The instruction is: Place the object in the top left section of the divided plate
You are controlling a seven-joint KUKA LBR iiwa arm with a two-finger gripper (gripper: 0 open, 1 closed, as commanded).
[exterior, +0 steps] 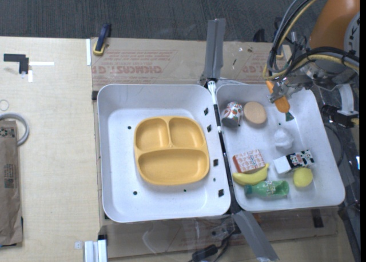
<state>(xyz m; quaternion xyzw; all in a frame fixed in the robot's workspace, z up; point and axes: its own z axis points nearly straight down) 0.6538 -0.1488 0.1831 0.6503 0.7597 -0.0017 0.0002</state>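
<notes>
You are at the early part of this job: the yellow divided plate [171, 158] lies in the left bin [114, 198] with all three sections bare, so nothing has been delivered to its top left section [152, 135] yet. The tool [281, 96] hangs over the far edge of the right bin [326, 195], and a small orange carrot-shaped piece [282, 105] sits directly under its tip; it looks as though the piece may be pinched there, but the view is too cluttered with cables to be sure, and you cannot tell whether the tool is spread or pressed together. If that orange piece is the object meant, it lies at the tool, above the right bin and well apart from the plate. The other things rest on the right bin's floor: a round patterned cup [231, 113], a tan disc [255, 113], a red and white box [249, 161], a banana [250, 176], a green bottle [267, 189], a yellow lemon [303, 178], and a small black and white carton [299, 158]. What remains, by my reading, is nearly everything: confirm a firm hold, carry across the divider between the bins, lower over the plate's far left compartment and let go.
</notes>
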